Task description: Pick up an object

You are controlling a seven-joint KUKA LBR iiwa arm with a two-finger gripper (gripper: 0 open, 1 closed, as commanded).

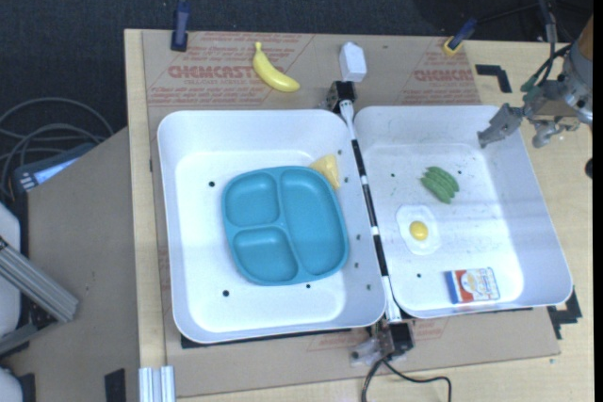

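The right bin [528, 231] holds a green knobbly vegetable [439, 184], a toy fried egg [418, 231] and a small white, orange and blue box [470, 285]. My gripper [520, 131] hovers over the bin's far right corner, up and to the right of the green vegetable. Its fingers are spread open with nothing between them. One fingertip [493, 132] points towards the bin's back wall.
The left bin [188, 202] carries a blue divided plate [283, 223] and a yellow wedge [327, 168] beside the plate's far right corner. A toy banana [274, 72] and a small white block [352, 61] lie on the cardboard behind the bins.
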